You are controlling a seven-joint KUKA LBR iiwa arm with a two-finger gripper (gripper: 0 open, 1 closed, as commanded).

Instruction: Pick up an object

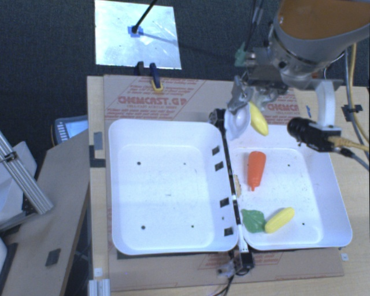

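Hanging over the far left corner of the right-hand shallow white plastic bin, the gripper comes down from the grey arm, whose orange band shows at the top of the view. Its metal fingers pinch the upper end of a small yellow oblong plastic piece. This piece is tilted, its lower end pointing toward the near right. It sits just above the bin's far rim, close to the seam between the two bins.

Inside the right-hand bin lie three more things. An orange carrot-shaped plastic toy rests near the middle, lengthwise, its narrow end toward the near side, well apart from the gripper. At the near left corner a green crumpled lump touches a second yellow oblong plastic toy, which lies at a slant just to its right.

The left-hand shallow white plastic bin sits side by side with the other, and a row of small black clips runs along the seam where they meet.

Both bins stand on a brown paper-faced board printed with red lettering, which covers the pale wooden tabletop. At the board's far edge a yellow and black clamp grips it, and behind that lies a shiny silver square sheet.
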